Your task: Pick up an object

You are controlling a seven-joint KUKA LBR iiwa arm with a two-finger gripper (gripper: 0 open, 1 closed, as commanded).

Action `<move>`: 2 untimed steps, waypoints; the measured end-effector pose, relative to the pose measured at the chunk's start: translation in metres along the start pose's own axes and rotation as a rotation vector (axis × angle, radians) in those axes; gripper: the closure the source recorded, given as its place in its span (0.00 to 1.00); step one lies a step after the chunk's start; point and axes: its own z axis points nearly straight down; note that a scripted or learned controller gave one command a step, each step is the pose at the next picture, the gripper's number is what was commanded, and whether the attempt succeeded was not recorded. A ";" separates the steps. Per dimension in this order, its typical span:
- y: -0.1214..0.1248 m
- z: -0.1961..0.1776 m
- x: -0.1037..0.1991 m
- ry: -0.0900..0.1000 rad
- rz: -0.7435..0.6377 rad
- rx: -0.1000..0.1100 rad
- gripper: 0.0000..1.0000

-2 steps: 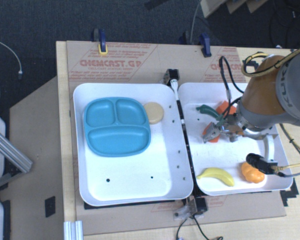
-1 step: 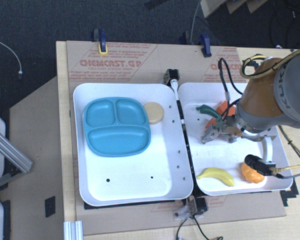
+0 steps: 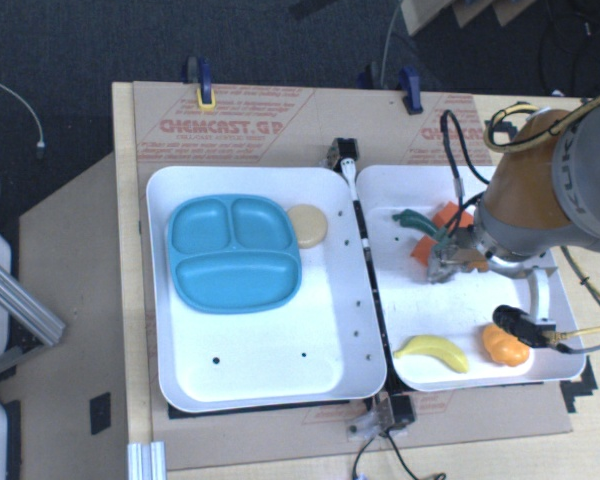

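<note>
- Reaching in from the right, the grey arm with its orange band bends over the right bin and ends in the claw, which points down at that bin's floor in its upper middle.
- Underneath everything, the brown board carries both bins; it spreads out on every side of the claw.
- Left of the claw, across the middle divide, sits the left bin, white and shallow like the one the claw hangs over.
- Well to the claw's left, the blue divided plate lies flat in the upper part of the left bin.
- Below the claw, close to the right bin's near rim, lies the yellow banana, well apart from the claw.
- Below and to the right of the claw rests an orange fruit-like piece, with a black part of the arm's fittings just above it.
- Left of the claw, just beside the blue plate's upper right corner, lies a pale round disc.
- Just above and touching the claw's left side is a teal piece, with an orange-red piece right beside the claw; I cannot tell whether either sits between the claw's tips.
- Whether the claw is open or closed, I cannot tell.
</note>
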 end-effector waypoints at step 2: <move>0.000 -0.107 0.001 -0.003 -0.003 -0.010 1.00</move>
